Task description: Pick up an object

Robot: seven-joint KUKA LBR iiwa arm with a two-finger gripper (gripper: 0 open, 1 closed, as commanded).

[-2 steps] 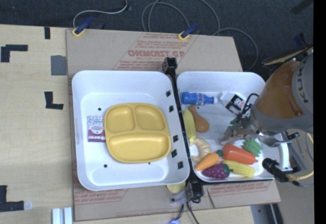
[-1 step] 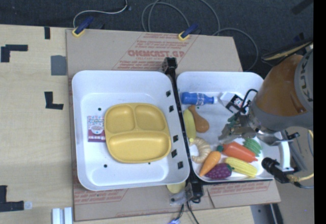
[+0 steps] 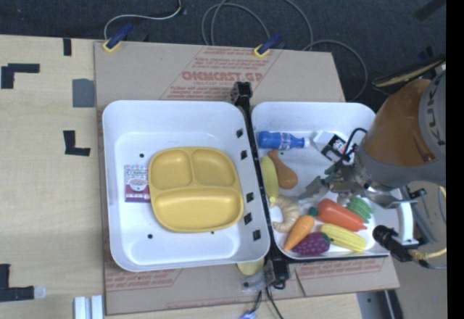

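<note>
Pincer low in right bin, fingers' state: can't tell, blurred against toys. Just beside it: red pepper, green veg, corn, carrot, grapes. Blue bottle near bin's back wall. Left bin holds yellow divided plate, small card touching plate's left edge.
</note>
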